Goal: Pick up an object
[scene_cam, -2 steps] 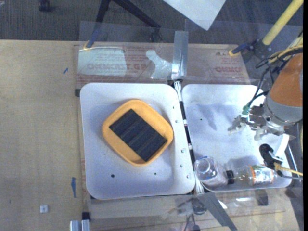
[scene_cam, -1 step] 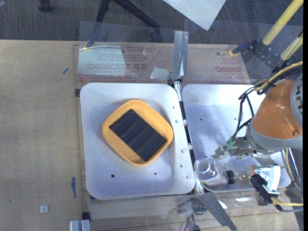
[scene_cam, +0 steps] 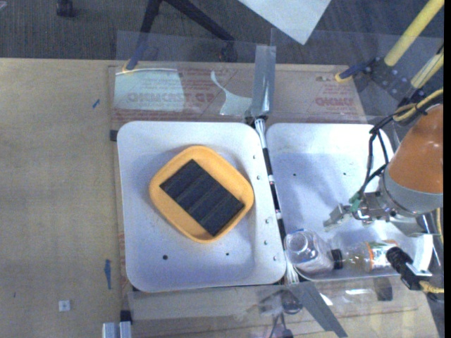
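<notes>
Carefully: Line Up Before Closing

Now my fingers (scene_cam: 343, 213) hover in the right bin (scene_cam: 310, 160), apart from any object; how far open they are I cannot tell. The clear bottle (scene_cam: 331, 253) lies below them by the bin's near edge. I should centre over it, then descend.

1. My left bin (scene_cam: 141, 259) is mostly taken by the yellow pad with its dark ribbed insert (scene_cam: 201, 201), lying in the middle; I find open floor only along the near edge and in the corners.
2. My right bin (scene_cam: 317, 160) is open across its far half — bare white floor.
3. Its near edge is crowded: a clear jar (scene_cam: 304, 251) in the near-left corner and a clear bottle (scene_cam: 359, 255) lying just beside it.
4. My own arm (scene_cam: 423, 164) overhangs that bin's right side.
</notes>
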You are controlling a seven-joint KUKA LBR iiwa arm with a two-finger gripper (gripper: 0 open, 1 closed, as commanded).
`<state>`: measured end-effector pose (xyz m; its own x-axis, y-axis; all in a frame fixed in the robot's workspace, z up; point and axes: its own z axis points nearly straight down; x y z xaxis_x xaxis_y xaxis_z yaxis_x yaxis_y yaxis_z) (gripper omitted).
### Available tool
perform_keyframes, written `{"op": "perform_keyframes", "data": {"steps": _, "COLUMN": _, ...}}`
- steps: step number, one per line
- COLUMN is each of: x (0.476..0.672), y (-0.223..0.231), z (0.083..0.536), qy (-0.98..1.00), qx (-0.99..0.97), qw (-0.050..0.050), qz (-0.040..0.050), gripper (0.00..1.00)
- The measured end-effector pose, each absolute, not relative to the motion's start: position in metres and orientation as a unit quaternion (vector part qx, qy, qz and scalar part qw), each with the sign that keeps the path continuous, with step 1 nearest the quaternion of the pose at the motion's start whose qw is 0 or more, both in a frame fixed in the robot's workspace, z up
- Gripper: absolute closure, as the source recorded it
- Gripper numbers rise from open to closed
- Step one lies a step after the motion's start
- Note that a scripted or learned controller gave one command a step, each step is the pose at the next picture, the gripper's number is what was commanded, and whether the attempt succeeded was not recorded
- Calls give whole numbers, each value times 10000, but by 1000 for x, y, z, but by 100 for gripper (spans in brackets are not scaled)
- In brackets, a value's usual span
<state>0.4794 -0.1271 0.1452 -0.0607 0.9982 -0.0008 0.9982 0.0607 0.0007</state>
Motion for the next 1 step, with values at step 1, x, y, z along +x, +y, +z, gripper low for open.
{"op": "perform_keyframes", "data": {"steps": 1, "x": 479, "y": -150, "z": 142, "qy": 6716, "qx": 7409, "qw": 7, "qz": -3, "gripper": 0}}
